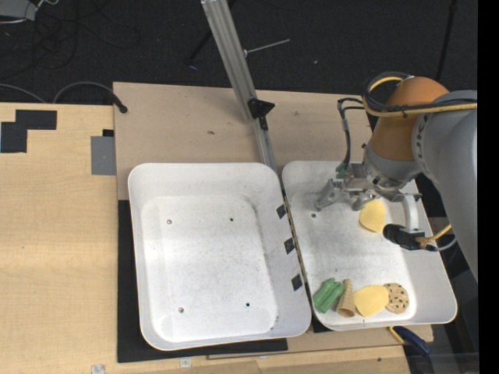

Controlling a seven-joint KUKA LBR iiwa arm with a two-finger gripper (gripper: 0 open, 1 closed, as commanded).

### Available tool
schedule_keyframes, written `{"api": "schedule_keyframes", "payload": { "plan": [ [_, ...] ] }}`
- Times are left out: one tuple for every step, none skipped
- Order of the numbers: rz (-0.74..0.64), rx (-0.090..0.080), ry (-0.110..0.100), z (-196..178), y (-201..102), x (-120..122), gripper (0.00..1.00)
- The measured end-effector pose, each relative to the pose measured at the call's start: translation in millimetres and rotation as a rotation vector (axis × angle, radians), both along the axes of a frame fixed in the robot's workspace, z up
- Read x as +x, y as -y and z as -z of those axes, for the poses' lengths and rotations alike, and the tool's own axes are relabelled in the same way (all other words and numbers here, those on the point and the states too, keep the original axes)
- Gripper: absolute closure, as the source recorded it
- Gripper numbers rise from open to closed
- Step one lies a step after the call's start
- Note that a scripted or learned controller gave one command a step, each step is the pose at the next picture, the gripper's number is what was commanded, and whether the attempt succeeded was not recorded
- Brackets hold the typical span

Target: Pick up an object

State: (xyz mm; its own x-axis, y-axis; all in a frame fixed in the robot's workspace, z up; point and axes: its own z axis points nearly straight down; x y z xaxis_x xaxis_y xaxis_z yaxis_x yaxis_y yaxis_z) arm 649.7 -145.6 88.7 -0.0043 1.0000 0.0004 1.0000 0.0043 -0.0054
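Note:
In the camera view my gripper (pixel 341 200) hangs low over the upper part of the right bin (pixel 437 310). It is open, its fingers spread, and nothing sits between them. A yellow rounded piece (pixel 373 216) lies just right of the gripper, close to one finger. Along the bin's front edge lie a green item (pixel 329 294), a tan cone-shaped item (pixel 345 298), a second yellow piece (pixel 371 300) and a chocolate-chip cookie (pixel 396 297), packed close together.
The left bin (pixel 144 209) stands beside the right one, with black clips (pixel 289 244) along their shared edge. A slanted aluminium bar (pixel 238 72) rises behind the bins. The grey arm with its orange band (pixel 413 96) covers the bin's right rear corner.

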Motion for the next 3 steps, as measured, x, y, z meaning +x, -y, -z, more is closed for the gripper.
{"api": "schedule_keyframes", "payload": {
  "plan": [
    [0.000,0.000,0.003,-13,0,1,1.00],
    [0.006,-0.002,0.009,-72,6,-6,1.00],
    [0.003,-0.001,0.009,-117,5,1,1.00]
  ]
}}
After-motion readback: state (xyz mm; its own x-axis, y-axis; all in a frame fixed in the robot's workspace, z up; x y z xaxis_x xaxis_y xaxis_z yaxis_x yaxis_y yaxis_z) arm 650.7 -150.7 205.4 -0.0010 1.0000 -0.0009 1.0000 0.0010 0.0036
